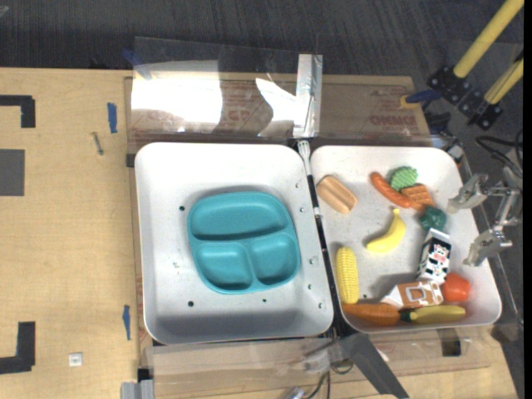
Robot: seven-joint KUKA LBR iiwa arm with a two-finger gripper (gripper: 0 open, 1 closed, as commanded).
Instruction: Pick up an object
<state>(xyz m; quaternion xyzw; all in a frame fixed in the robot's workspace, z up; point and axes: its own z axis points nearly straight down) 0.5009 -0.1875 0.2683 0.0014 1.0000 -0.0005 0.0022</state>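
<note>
The right white bin [366, 158] holds several toy foods. A tan bun [337, 194] lies at its upper left, and a carrot [389, 190] with a green leafy piece [405, 177] at the top. A yellow banana [387, 236] sits in the middle and a corn cob [347, 274] at the lower left. A cow-patterned carton [435, 258], a red-orange ball [456, 288] and a small orange-and-white box [418, 293] crowd the lower right. An orange sausage shape [371, 312] and a yellow pod [438, 312] rest along the front wall. A dark green piece [432, 218] lies near the right wall.
The left white bin [166, 173] carries a teal divided plate [243, 241]. A clear plastic panel [216, 98] stands behind the bins. Metal clamps [486, 196] and cables sit just past the right bin's edge, with yellow tripod legs [499, 23] at the upper right.
</note>
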